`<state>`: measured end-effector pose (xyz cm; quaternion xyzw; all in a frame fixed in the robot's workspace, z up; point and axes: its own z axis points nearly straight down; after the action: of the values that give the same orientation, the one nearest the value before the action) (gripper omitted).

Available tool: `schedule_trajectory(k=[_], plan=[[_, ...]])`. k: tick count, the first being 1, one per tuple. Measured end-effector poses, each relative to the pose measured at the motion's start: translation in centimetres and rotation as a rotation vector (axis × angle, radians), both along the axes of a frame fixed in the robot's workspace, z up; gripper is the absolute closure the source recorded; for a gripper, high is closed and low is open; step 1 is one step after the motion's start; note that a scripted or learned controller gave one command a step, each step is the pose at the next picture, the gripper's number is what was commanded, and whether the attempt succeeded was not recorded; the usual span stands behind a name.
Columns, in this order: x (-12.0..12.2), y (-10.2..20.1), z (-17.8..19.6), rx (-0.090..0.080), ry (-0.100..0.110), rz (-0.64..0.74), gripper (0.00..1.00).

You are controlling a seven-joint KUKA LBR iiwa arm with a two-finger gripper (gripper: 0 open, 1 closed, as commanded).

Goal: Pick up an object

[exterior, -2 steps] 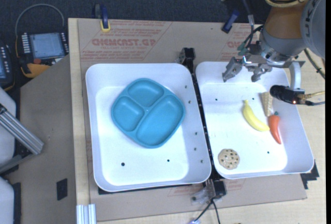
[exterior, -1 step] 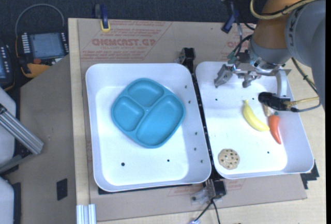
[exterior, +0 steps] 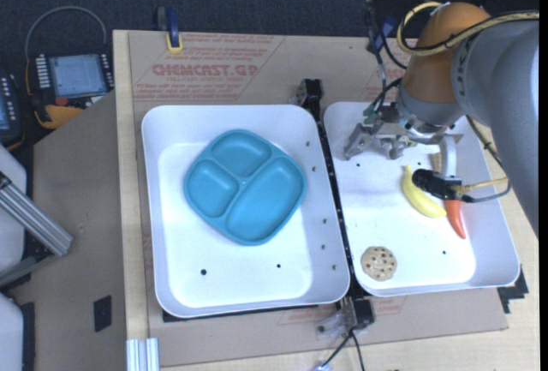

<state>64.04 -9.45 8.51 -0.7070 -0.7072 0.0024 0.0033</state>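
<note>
In the right bin lie a yellow banana with a dark end, an orange carrot just right of it, and a round chocolate-chip cookie near the front wall. My gripper hangs over the bin's back left part, above bare white floor. It is left of and behind the banana, apart from it. Its fingers are spread open and nothing is between them. The grey arm with its orange band comes in from the upper right.
The left bin holds a blue divided plate. A black clamp sits at the back between the bins. Cables run along the arm's wrist and over the right bin's far edge.
</note>
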Motion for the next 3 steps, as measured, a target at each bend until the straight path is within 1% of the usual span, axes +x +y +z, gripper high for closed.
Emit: schedule_trajectory(k=[1, 2, 3], plan=[[0.2, 0.0, 1.5, -0.001, -0.008, -0.001, 1.00], [0.7, 0.3, 5.9, -0.003, -0.015, 0.001, 1.00], [0.8, 0.3, 11.4, -0.003, -0.017, 0.001, 1.00]])
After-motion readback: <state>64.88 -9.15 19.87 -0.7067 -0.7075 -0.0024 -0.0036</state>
